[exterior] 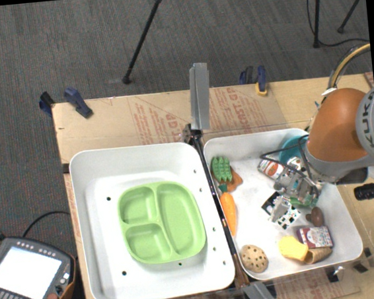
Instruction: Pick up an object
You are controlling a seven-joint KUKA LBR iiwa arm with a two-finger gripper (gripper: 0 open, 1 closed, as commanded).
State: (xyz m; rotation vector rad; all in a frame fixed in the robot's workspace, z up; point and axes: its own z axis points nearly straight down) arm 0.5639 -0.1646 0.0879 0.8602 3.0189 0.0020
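My gripper (291, 193) hangs low inside the right bin (250, 147), over its right-centre, under the orange band of the arm. Just below its tip lies a small black-and-white box (283, 212). A red-and-white can (269, 167) lies to its upper left. A carrot (228, 213) and a green ridged piece (221, 169) sit along the bin's left wall. A cookie (254, 257), a yellow wedge (293, 248), a dark red box (314, 236) and a small brown piece (316, 217) lie toward the near edge. A teal object (294, 145) peeks out behind the arm.
The left bin (89, 169) holds a green divided plate (161, 221). A grey upright post (200, 97) stands at the back between the bins. A tablet-like pendant (27, 275) lies on the floor at the lower left. Clamps hold the cardboard-covered bench at its back edge.
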